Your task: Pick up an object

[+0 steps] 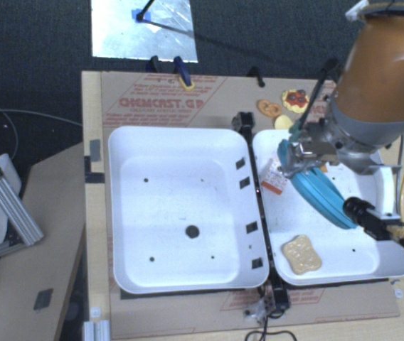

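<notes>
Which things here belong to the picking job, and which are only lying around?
Belong to the job:
- gripper, low over the right bin
- blue brush
- tan cracker-shaped piece
- small red-and-white packet

Lying about:
- left bin
- toy food pieces on the board behind the bins
- blue clamp

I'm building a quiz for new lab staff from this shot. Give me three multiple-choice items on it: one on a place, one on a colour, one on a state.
1. Where does the tan cracker-shaped item lie?
A. left bin
B. right bin, near front edge
C. on the cardboard behind the bins

2. What colour is the long oval object in the right bin?
A. blue
B. red
C. green

3. Where is the end effector?
A. over the left bin
B. off the bench
C. over the right bin

Answers: 1 B, it sits at that bin's front; 2 A, its surface is blue; 3 C, it hangs above the blue object's upper end.
</notes>
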You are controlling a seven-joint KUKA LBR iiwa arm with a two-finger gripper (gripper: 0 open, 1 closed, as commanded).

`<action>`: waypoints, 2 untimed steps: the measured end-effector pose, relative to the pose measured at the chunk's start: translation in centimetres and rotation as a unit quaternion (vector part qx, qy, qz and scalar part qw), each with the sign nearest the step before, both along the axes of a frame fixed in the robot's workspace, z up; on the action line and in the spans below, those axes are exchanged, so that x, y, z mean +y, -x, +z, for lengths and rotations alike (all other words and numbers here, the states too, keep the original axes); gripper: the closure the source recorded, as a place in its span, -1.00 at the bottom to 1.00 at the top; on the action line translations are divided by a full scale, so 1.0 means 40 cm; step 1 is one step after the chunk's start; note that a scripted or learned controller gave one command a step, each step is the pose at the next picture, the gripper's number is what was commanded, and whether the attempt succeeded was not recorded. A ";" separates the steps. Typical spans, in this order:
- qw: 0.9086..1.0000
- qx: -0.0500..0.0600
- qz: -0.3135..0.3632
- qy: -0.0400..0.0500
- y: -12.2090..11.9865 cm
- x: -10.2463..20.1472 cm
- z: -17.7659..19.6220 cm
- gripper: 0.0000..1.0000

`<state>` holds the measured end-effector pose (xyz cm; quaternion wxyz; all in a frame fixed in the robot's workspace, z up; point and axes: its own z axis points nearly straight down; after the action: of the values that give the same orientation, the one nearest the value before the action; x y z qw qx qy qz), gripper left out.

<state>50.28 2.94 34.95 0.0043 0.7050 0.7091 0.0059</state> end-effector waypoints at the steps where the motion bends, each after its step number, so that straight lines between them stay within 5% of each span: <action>1: 1.000 0.006 0.003 0.000 0.035 0.174 0.061 1.00; 2: 1.000 0.009 -0.005 0.002 0.041 0.024 -0.046 1.00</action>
<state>48.62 3.91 33.10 -0.0008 0.7087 0.7055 -0.0016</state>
